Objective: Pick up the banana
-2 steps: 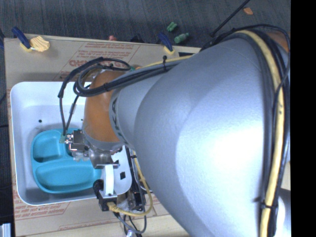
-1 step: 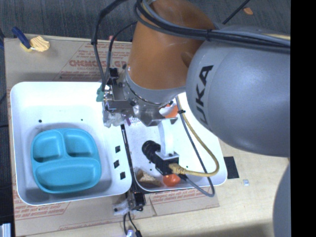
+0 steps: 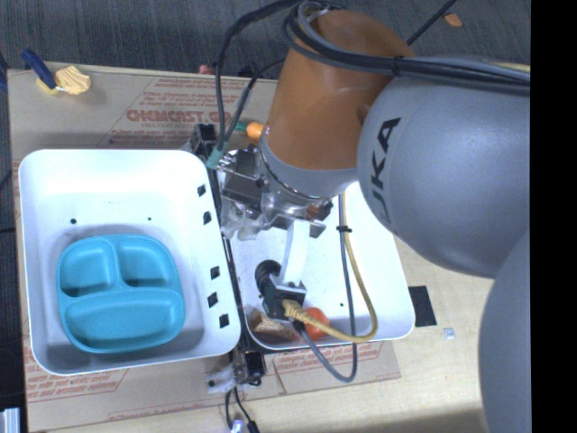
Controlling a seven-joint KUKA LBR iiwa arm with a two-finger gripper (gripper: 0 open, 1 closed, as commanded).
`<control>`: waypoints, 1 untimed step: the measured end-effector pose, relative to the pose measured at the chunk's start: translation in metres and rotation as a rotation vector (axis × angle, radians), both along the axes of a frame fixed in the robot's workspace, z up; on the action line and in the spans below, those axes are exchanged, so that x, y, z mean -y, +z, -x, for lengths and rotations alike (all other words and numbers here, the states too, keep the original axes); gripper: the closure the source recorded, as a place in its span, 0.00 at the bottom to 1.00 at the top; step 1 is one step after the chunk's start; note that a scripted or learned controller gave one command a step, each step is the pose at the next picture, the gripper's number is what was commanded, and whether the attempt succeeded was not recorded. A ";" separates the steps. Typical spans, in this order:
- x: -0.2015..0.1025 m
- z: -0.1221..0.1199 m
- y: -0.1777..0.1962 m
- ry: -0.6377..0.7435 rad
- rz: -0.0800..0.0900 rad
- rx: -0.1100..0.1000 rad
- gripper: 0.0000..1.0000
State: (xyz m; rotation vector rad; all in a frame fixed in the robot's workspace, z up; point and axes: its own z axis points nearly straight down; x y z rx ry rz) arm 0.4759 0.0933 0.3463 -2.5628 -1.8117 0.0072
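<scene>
Pick not yet done, by appearance: the claw (image 3: 242, 207) hangs at the right bin's (image 3: 383, 296) left side under the wrist, and whether it is wide or narrow cannot be told. The banana cannot be singled out with certainty; it is judged to lie among the small brown and orange items (image 3: 290, 325) at that bin's near edge. The left bin (image 3: 108, 188) holds 1 blue tray (image 3: 120, 291). Cables (image 3: 347, 269) cross those items, a likely obstruction.

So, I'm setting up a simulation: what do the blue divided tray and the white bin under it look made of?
Blue divided tray: probably moulded plastic, smooth, semi-matte; rounded compartment edges, even colour. White bin: likely plastic too; smooth walls, rounded corners, faint sheen.
</scene>
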 end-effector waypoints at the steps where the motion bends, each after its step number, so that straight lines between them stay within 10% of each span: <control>1: -0.078 -0.012 -0.145 -0.312 0.002 -0.003 1.00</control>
